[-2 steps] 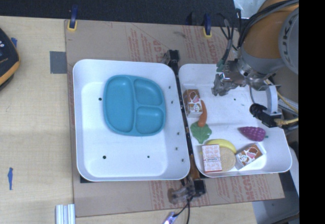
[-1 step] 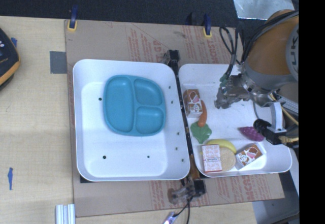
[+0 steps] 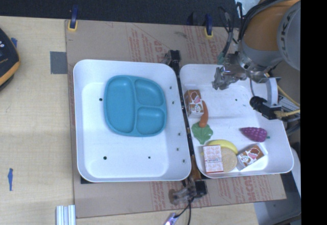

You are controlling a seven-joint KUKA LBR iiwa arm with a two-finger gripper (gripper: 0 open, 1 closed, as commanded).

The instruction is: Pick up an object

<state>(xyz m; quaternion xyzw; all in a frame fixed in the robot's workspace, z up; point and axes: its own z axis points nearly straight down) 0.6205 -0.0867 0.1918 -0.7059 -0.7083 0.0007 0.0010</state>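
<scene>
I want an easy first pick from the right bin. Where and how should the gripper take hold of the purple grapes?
Probably from straight above, closing across the narrow width of the purple grapes near the middle. The bunch lies flat and lengthwise across the right bin floor, apart from the snack packet below it, so both long sides look free. The gripper sits toward the bin's far end.

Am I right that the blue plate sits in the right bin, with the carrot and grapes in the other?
Not quite: the camera view shows the blue plate in the left bin. The carrot and grapes lie in the other, the right bin.
</scene>
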